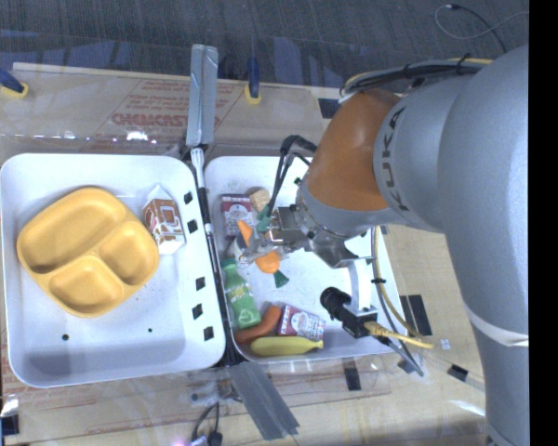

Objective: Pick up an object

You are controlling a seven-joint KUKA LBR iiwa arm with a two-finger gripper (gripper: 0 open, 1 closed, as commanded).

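Gripper sits low in the right bin over the orange carrot toy; can't tell its state. I'd centre on it, clear of the green bottle.

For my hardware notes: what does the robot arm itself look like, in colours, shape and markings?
The arm is thick and rounded, with smooth grey shells and a wide orange band above the wrist. Dark "KUKA" lettering runs along the grey shell beside the band. A black cable loops near the wrist.
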